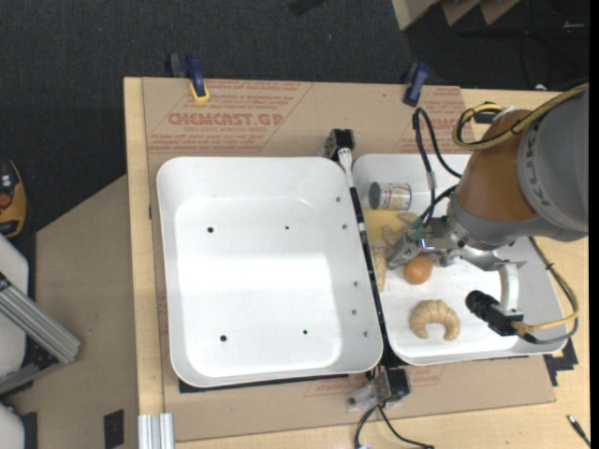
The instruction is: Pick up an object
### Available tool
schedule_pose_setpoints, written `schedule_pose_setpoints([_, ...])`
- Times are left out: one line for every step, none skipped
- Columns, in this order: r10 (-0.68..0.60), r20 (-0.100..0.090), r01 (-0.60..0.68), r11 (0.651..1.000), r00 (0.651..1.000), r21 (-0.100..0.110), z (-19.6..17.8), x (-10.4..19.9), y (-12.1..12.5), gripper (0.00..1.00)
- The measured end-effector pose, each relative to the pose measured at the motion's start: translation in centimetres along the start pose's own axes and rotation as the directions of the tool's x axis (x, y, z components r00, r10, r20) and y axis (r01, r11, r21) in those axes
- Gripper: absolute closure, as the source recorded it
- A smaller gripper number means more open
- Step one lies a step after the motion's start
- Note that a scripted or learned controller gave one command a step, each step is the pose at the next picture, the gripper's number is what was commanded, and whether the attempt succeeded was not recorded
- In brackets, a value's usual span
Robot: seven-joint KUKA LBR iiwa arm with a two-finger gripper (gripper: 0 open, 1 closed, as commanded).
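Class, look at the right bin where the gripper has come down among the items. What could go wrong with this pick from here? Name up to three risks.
1. The gripper sits right above the orange ball; a round thing may roll or squirt away as the fingers close.
2. The jar and yellow piece lie close by, so the arm may knock them.
3. The croissant lies just below, so a rolling ball could nudge it.

Even bright overhead light, soft shadows, sharp, mild grain.
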State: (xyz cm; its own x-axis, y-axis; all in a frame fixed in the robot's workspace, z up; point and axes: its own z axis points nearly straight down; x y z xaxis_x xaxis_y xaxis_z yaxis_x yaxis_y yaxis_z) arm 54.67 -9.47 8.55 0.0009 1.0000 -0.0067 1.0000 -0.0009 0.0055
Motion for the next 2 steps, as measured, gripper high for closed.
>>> schedule_pose_setpoints([0.001, -0.003, -0.001, 1.0, 1.0, 0.0, -1.0, 0.1, -0.1, 1.0])
schedule_pose_setpoints([-0.013, -0.008, 0.013, 1.0, 1.0, -0.016, -10.7, 8.1, 12.7, 1.0])
